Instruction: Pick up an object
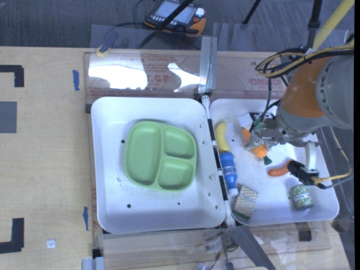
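My gripper hangs low over the middle of the right bin. Just below it lies a small orange piece, and a second orange piece sits to its left. Whether either one touches the gripper is unclear. A red-orange carrot-like thing lies to the lower right. Along the bin's left wall rest a yellow banana and a blue bottle. A patterned packet leans at the front left corner. A small green can stands at the front right.
The left bin holds a green divided plate. A metal divider separates the two bins. The grey arm with its orange band covers the right bin's back right part. A handheld device lies beyond the bench.
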